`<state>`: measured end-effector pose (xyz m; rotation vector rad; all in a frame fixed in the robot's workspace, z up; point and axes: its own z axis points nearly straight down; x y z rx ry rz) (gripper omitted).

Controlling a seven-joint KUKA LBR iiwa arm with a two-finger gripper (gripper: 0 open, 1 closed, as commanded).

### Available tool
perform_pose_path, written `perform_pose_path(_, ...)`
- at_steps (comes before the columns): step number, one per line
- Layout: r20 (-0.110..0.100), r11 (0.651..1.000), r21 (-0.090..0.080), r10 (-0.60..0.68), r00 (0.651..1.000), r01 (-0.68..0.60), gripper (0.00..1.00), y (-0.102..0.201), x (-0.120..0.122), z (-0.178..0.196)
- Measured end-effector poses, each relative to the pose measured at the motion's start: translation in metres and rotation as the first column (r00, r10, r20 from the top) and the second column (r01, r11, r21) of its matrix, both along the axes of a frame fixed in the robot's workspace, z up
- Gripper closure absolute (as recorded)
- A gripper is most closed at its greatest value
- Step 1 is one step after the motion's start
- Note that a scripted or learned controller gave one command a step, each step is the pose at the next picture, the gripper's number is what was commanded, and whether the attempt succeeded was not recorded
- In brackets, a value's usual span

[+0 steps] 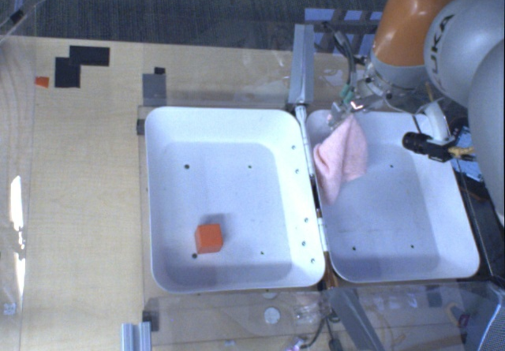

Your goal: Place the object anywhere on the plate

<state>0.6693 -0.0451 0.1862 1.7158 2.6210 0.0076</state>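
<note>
Nearest the lens, a small orange block sits on the floor of the left shallow white bin. Over the right white bin, the two-finger gripper is clenched on a soft pink cloth that hangs by the bins' shared edge.

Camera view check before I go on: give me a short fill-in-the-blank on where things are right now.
1. The orange block lies in the ____ bin.
2. The cloth hanging from the claw is ____ in colour.
3. The cloth hangs over the ____ bin.
4. The arm reaches in from the view's ____.

Missing words: left; pink; right; right
</note>
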Motion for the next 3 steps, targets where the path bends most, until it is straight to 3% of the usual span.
perform_pose_path(1,0.001,1.000,0.000,0.007,1.000,-0.007,1.00,0.002,0.003,0.040)
perform_pose_path(2,-0.003,0.916,-0.002,0.400,0.916,-0.400,1.00,0.042,-0.023,0.037)
perform_pose_path(3,-0.001,0.688,-0.005,0.726,0.688,-0.726,1.00,0.088,-0.034,0.046)
